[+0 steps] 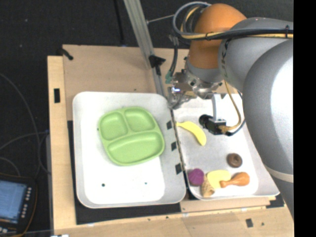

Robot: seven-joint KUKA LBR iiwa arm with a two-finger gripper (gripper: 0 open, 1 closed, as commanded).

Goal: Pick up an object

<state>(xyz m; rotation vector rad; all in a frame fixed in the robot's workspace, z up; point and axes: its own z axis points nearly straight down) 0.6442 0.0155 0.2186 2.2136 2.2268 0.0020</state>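
A grey arm with an orange band is seen reaching over the right white bin (256,179), its gripper (176,98) poised at that bin's far left corner; whether it is apart or together cannot be told. A yellow plastic banana (193,132) lies just below it. Near the bin's front edge are grouped a purple round toy (196,176), a pale yellow piece (217,177), an orange-brown gourd-shaped toy (235,180) and a brown ring-shaped doughnut (234,159). A green three-compartment plastic plate (130,136) is shown in the left white bin (89,181).
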